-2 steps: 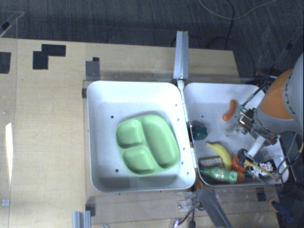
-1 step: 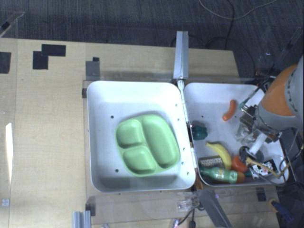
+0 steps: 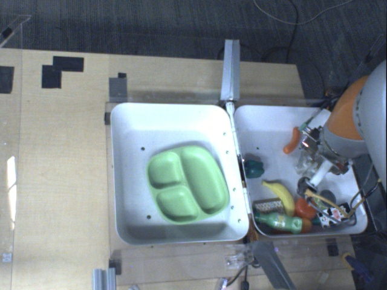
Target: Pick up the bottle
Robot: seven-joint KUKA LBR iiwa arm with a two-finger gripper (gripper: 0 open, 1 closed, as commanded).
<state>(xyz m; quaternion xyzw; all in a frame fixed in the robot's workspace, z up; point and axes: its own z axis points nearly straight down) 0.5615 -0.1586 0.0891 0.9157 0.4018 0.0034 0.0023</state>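
Camera view: pincer (image 3: 312, 175) hangs at right of frame, its state unclear, while the green bottle (image 3: 282, 223) lies ungrasped at lower right; pickup remains.

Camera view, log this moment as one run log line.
end effector: over right bin | bottle: lying at near wall, beside banana, not held | left bin: green tray

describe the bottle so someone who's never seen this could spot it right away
Look in the right-hand white bin, along its near wall. The bottle lies on its side there, just below the banana. It is the only green, long thing in that pile, with an orange end.
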